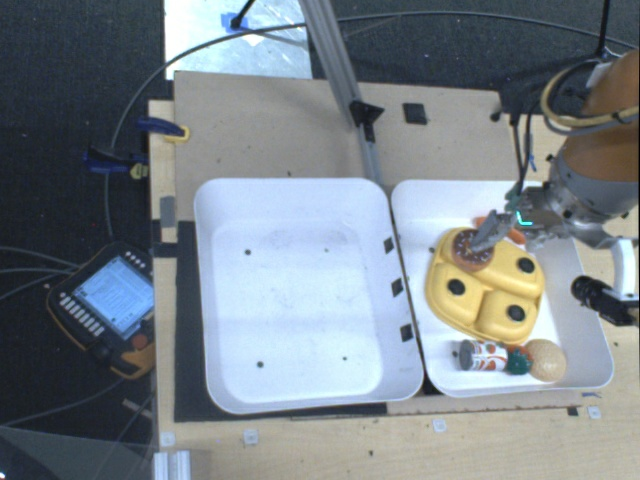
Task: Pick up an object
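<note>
Progress looks partial from my seat: nothing is lifted yet. I see the two shallow white plastic bins, the left bin [290,288] and the right bin [590,358], side by side on the bench. The grey arm with its orange band [605,143] reaches in from three o'clock and sets its two-finger gripper [487,236] down at the ten o'clock corner of the largest object, a lumpy yellow plastic toy with dark round spots [490,290] that sits in the middle of the right bin. I cannot tell how the jaws stand; the tip is too small and dark against the toy. I judge that closing, lifting and clearing the bin all remain. At six o'clock of the toy lie a tan egg-shaped ball [545,360], a small red-and-white can [480,355] on its side, and a tiny green piece [517,362].
</note>
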Tool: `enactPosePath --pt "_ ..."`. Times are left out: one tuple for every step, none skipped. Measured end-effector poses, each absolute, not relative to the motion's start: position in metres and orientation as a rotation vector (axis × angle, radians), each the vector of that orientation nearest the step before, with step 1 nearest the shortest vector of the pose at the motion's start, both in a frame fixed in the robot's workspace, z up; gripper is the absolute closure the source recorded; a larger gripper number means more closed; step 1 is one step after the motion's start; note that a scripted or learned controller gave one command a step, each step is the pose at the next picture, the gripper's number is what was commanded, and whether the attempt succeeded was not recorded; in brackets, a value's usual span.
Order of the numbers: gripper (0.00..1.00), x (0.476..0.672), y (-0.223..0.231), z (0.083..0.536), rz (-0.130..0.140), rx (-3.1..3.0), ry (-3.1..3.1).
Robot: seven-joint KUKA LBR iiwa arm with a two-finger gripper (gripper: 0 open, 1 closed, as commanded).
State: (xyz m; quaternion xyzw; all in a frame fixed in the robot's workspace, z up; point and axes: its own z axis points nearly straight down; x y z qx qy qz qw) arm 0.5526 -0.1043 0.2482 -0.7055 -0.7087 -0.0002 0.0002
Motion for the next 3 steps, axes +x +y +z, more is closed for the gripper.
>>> enactPosePath --pt "0.0 0.553 -0.104 0.249 -0.002 -2.217 -2.227" --pt "0.0 0.551 -0.106 0.207 0.001 -2.22 -2.223" --pt "0.0 0.554 -0.104 0.145 0.002 -2.218 -2.221"
